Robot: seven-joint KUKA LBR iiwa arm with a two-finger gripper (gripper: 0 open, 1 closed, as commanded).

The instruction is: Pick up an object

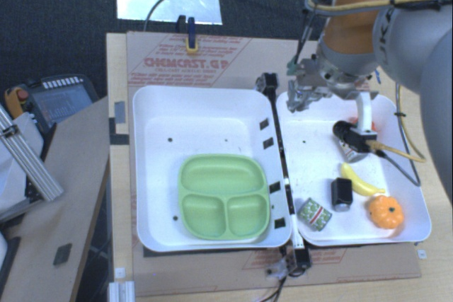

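**Jaw opening cannot be told from this slant; nothing is seen held by the gripper (299,100), which is placed over the far left part of the right bin (315,152).**
The pickable things are gathered along that bin's near side: a banana (361,180), an orange pumpkin (384,212) just beside it, a black block (341,193) at the banana's left, and a small green-and-white can (314,213) by the divider. Bare floor lies under the gripper, well apart from all four, so a grasp is judged not yet begun. A green divided tray (223,196) lies flat in the left bin (191,124); only its rim would be offered.
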